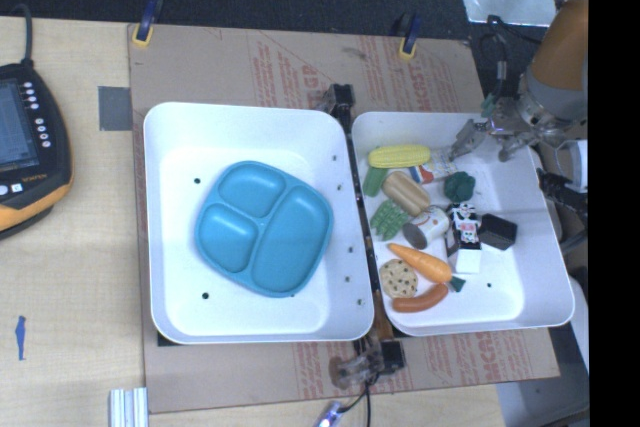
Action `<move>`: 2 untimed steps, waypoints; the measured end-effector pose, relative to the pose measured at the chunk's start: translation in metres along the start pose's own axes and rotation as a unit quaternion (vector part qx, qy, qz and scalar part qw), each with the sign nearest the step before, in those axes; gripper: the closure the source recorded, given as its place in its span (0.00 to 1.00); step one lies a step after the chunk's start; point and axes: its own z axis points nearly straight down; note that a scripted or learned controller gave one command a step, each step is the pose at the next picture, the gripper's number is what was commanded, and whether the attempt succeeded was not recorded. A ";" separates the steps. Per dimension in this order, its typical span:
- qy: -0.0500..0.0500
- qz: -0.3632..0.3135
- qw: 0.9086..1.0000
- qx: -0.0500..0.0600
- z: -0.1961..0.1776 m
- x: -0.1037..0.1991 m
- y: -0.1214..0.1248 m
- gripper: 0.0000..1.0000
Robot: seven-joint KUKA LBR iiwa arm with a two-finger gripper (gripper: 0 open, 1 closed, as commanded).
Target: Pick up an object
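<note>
Since toys lie crowded in right bin (pixel 520 300), better to choose piece with free sides, e.g. dark green toy (pixel 460 185) or corn cob (pixel 399 156); descend straight, close only when fingers straddle it. Hand (pixel 468 141) above bin's far part, near green toy; fingers seem spread, nothing between them, touching nothing visible. Blue plate (pixel 264 228) in left bin (pixel 170 215).
</note>
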 end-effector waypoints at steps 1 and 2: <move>0.000 -0.001 1.000 0.000 0.034 0.068 -0.053 0.00; -0.001 -0.001 1.000 0.000 0.024 0.067 -0.053 1.00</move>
